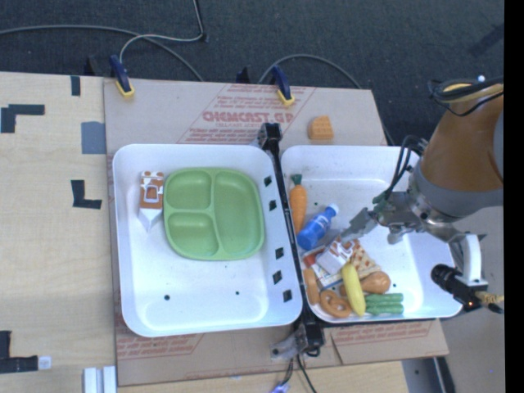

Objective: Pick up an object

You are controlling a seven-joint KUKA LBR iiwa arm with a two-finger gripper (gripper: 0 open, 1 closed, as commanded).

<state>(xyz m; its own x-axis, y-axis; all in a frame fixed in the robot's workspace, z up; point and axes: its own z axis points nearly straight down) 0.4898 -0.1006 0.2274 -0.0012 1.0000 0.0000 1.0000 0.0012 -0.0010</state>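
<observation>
two-finger gripper (354, 226) spread narrowly, holding nothing, above clutter in right white bin (360, 160); blue plastic bottle (316, 227) just beside, bare floor toward right rim.

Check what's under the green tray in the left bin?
The green tray lies flat on the left bin floor. A small orange-and-white carton sits against its left edge, apparently beside it, not under. Anything beneath the tray is covered and can't be seen.
</observation>
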